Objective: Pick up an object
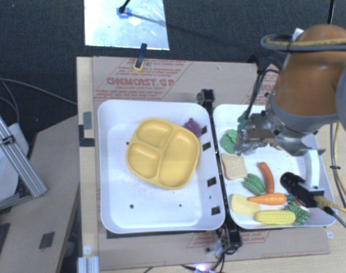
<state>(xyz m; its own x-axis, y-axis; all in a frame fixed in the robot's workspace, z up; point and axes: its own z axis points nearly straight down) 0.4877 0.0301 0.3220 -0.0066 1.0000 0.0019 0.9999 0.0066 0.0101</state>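
Dark carpet (36, 33) lies behind the bench, with a shiny sheet (104, 21) spread on it at the top. The bench is covered by a brown board (161, 75) printed in red with "CHEMCAST GP"; the smaller red lines under that word and along the board's lower edge are too fine to read. The arm (312, 78) comes in from the right, its orange band uppermost and large in the view, and bends down over the far left part of the right bin (232, 114). The gripper (246, 144) hangs low there, pointing toward the wall shared by the two bins. Whether it is spread or pressed together cannot be told from this angle, and nothing can be seen pinched in it. Just beside its tip, on the side of the shared wall, lies a green leaf (228, 140). Nearer the camera, in the same bin, are a bread slice (234, 166), a red sausage (267, 176), a green pod (254, 183), a carrot (267, 199), a pale yellow wedge (244, 205) and a corn cob (275, 216), all close together. The left bin (113, 209) holds a yellow divided plate (162, 152), with a small purple piece (191, 125) touching its far right rim.
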